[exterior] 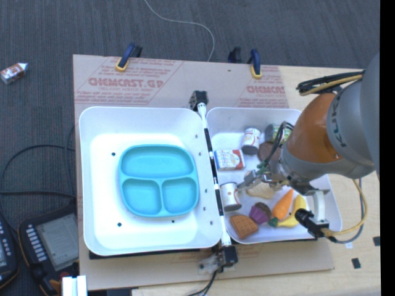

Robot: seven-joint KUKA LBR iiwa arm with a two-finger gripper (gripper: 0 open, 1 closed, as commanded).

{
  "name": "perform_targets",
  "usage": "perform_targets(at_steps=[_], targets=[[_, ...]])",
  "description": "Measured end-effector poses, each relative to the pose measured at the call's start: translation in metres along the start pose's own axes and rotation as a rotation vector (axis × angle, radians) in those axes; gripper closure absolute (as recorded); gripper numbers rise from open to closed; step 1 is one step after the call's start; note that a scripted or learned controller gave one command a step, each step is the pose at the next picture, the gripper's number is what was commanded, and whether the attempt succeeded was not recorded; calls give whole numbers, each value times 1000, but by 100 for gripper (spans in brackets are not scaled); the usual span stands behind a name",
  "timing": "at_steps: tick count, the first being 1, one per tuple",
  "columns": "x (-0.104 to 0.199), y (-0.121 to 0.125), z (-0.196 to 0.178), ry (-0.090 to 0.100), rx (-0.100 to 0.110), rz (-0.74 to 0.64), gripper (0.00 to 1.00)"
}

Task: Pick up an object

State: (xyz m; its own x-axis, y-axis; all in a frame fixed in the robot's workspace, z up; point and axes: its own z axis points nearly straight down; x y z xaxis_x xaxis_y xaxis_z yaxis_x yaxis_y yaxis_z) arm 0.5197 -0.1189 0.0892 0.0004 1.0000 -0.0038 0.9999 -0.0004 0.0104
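our gripper [262, 176] hovers just above the carrot [283, 204] in the right bin [216, 121]; whether it's spread we cannot tell; crowded neighbours could spoil our grab.

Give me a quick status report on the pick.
Gripper low in right bin, fingers unclear. Nothing seen held. Carrot, can, waffle crowd close around it.
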Motion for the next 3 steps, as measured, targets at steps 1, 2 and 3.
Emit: perform_targets(at_steps=[1, 2, 3], targets=[[1, 2, -11, 2, -4, 0, 100], [1, 2, -21, 2, -4, 0, 100], [25, 88, -30, 3, 10, -2, 100]])
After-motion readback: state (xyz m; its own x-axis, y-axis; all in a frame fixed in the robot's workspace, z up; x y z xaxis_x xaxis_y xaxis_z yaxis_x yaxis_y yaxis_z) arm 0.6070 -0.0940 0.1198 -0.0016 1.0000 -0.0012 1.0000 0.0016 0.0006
